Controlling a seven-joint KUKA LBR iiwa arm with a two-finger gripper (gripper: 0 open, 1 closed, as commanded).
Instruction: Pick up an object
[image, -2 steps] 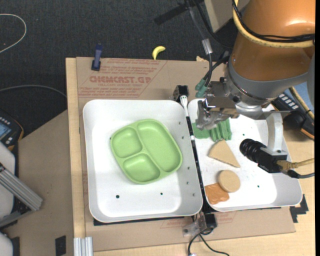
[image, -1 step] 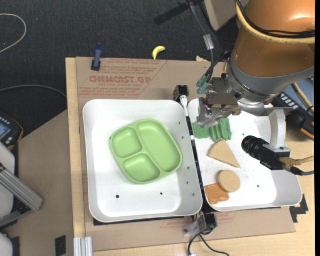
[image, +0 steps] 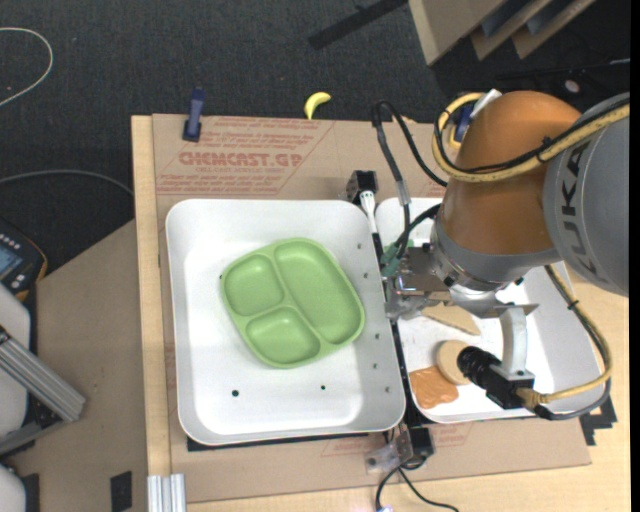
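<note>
You see the left bin (image: 190, 300) with a green divided plate (image: 291, 301) lying flat near its middle; it has three compartments and it sits a little turned against the bin's sides. The arm (image: 510, 190) comes in from the right and hangs over the right bin (image: 560, 395), covering most of it with its orange band and grey wrist. The gripper (image: 408, 290) is under the wrist, close to the edge where the two bins meet, and I cannot tell how it stands or if it has hold of anything. In the right bin, below the wrist, you find an orange flat piece (image: 432, 388) touching a tan round piece (image: 452, 358), and a tan pointed piece (image: 455, 320) just above them. A black part of the arm (image: 495, 378) with a cable lies beside these pieces.
</note>
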